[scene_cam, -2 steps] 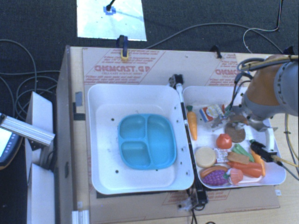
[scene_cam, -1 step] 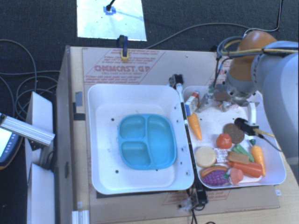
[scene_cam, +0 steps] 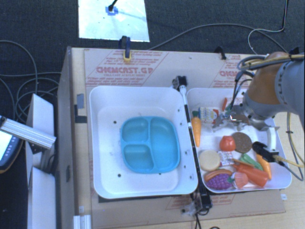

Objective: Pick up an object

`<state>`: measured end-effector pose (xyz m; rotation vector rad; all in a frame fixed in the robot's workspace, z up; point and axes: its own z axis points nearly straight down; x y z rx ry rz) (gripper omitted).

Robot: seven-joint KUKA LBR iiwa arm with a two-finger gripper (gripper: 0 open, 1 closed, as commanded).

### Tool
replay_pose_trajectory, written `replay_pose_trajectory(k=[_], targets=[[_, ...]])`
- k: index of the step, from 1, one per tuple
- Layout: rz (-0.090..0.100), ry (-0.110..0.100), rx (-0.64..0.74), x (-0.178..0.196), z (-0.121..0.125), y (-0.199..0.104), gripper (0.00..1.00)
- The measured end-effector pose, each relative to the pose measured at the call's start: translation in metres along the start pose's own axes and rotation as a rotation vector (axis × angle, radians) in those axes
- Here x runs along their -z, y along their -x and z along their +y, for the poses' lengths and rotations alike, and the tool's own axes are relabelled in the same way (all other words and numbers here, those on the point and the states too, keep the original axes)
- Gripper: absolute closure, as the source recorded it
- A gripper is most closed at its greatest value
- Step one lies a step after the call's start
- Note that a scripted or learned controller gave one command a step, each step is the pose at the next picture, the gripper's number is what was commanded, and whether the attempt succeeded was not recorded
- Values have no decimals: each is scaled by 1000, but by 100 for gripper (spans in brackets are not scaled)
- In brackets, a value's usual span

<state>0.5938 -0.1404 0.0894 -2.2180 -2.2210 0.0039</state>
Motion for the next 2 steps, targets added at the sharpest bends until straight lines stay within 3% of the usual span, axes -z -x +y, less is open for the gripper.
replay_pose_trajectory(k=[1, 2], targets=[[2, 2, 1, -7, -50, -47, 0], [3, 1, 1, 0, -48, -47, 100]])
